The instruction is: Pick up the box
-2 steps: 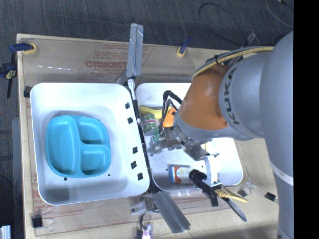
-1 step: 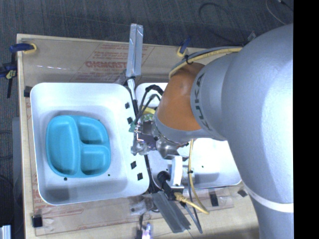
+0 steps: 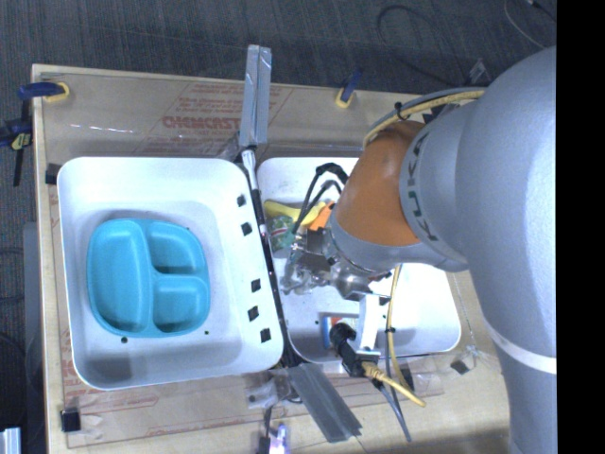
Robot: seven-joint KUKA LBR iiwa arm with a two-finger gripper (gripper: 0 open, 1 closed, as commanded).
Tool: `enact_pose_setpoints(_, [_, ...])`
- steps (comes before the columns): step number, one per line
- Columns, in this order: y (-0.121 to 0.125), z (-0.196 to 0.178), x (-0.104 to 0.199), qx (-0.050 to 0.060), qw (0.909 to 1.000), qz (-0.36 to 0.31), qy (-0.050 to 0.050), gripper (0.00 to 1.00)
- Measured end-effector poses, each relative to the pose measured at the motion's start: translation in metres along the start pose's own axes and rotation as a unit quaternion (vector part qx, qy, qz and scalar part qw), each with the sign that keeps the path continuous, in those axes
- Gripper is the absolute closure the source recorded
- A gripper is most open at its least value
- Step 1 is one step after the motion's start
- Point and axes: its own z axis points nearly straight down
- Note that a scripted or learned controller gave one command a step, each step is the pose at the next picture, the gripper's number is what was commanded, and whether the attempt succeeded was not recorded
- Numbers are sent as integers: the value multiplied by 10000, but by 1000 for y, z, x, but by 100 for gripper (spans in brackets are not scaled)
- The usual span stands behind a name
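Grey arm (image 3: 492, 178) covers the right bin (image 3: 435, 324); gripper (image 3: 307, 268) state cannot be told

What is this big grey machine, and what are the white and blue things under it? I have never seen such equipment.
The grey machine with the orange band is a robot arm, photographed by one fixed camera that looks down at a slant. It reaches in from the picture's right. Its end effector, the grasping part, is low inside the right bin. Whether it holds anything cannot be seen. The bench bears two shallow white bins. The left bin holds a blue tray with compartments. In the right bin, small colourful items lie partly hidden by the arm; I cannot tell which is the box.
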Motion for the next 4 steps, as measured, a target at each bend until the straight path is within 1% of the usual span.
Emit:
enact_pose_setpoints(1, [7, 0, -20, 7, 9937, 1117, 5, 100])
enact_pose_setpoints(2, [12, -30, -43, 5, 9956, 938, 11, 100])
enact_pose_setpoints(3, [1, -19, -3, 18, 9877, 1565, 12, 100])
enact_pose_setpoints(4, [-2, -10, 6, 35, 9761, 2172, 11, 100])
